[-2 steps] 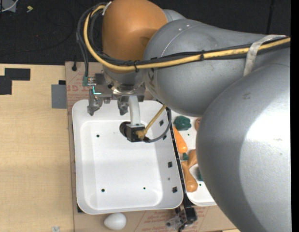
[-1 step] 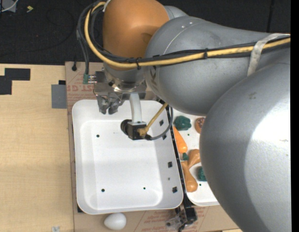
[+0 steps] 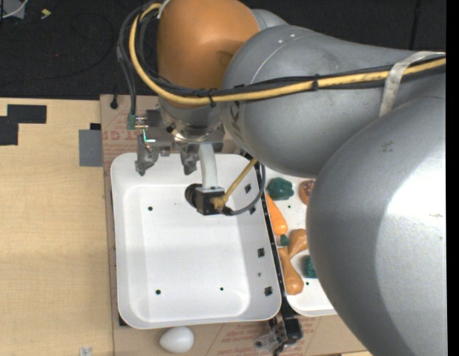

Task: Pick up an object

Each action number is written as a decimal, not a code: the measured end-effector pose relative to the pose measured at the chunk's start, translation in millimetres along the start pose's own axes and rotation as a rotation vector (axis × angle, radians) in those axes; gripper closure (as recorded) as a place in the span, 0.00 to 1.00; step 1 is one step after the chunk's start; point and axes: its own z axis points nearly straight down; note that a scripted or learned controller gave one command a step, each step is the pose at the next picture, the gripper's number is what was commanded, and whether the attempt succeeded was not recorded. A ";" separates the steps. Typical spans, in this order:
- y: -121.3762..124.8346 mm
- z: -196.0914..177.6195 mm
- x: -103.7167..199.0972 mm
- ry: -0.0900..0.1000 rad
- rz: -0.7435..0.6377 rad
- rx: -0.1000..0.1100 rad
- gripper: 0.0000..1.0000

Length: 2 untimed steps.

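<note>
One end effector point(image 3: 164, 162) above left bin point(image 3: 133, 273).

The bench point(image 3: 44, 228) has a pale wood-grain top with a few dark patches near its far left. A brown cardboard sheet point(image 3: 236, 340) lies on it under two shallow white bins. The left bin point(image 3: 133, 273) sits just beside the right bin point(image 3: 318, 306), their long sides nearly touching. A white egg-shaped object point(image 3: 176, 339) rests on the cardboard just in front of the left bin.
</note>
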 end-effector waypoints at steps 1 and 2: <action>-0.2 -9.6 0.1 -0.001 -0.005 0.002 1.00; -0.6 -9.0 0.7 -0.002 -0.007 0.003 0.00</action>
